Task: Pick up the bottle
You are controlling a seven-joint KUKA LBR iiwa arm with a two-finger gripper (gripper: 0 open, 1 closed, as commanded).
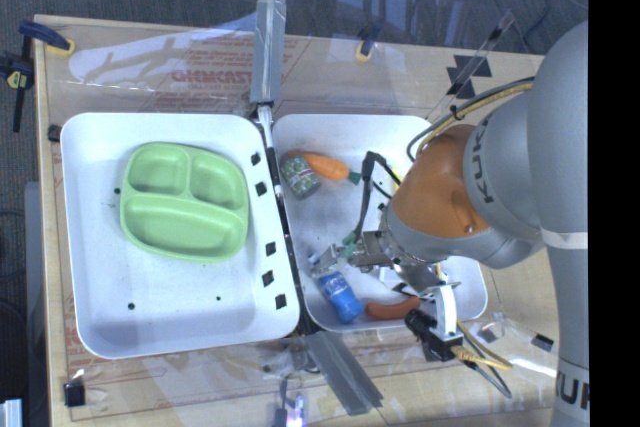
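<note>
Arm low over the right bin, bottle lying beside it

The arm (470,195) covers its gripper, so I cannot tell its state. The blue bottle (340,296) lies on its side near the front wall of the right bin (320,130), looking light, smooth, slippery; best taken across its middle.

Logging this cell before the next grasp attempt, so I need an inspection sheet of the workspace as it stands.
Surface: wooden bench bearing left bin and right bin, side by side.
Job's things: blue bottle lying in the right bin near its front edge.
Clutter: green divided plate in the left bin; carrot, small can and red-orange item in the right bin.
Grippers: end effector low over the right bin, close above the bottle.
Cables: black cable looping by the wrist.
Surroundings: blue clamp at the bench's far left corner.
</note>
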